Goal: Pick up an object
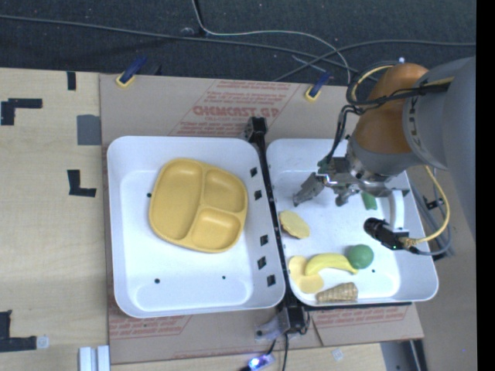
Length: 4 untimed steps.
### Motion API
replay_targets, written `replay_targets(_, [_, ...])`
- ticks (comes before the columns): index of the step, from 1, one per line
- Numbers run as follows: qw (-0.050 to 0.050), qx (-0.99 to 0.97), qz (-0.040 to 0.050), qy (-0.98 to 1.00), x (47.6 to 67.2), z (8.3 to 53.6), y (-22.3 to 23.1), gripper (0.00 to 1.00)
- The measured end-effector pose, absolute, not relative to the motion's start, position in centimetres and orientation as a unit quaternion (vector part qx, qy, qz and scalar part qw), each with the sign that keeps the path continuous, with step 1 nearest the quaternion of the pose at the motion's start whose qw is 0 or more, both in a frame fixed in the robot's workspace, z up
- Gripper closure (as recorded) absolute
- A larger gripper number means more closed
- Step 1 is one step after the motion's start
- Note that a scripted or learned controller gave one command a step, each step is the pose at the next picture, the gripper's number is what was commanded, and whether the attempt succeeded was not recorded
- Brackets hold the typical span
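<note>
My gripper [323, 193] hangs over the upper middle of the right bin [410, 288], its two fingers spread open with nothing between them. Below and left of it lies a pale yellow chip-like piece [294, 225]. Along the bin's front lie a yellow banana [329, 264], a round yellow piece [303, 276] under its left end, a green ball [359, 256] and a tan cone-like piece [338, 292]. A green item [369, 202] peeks out under the wrist, mostly hidden.
The left bin [131, 284] holds a yellow divided plate [198, 205]. A black divider with clips [267, 207] runs between the bins. Black cables [390, 236] hang from the arm over the right bin's right side. Cardboard underlies both bins.
</note>
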<state>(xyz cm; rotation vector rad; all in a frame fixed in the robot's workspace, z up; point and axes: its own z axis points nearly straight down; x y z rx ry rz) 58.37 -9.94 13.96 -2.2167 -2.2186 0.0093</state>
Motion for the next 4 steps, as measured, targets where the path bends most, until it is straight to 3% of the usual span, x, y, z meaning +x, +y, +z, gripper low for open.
replay_targets(1, [0.001,-0.707,0.0019,-0.707,58.2,8.5,-9.9,0.0])
replay_targets(2, [0.001,-0.706,0.0014,-0.708,58.3,9.8,-9.8,1.0])
replay_targets(4, [-0.002,-0.707,-0.0011,-0.707,58.7,21.9,-10.5,1.0])
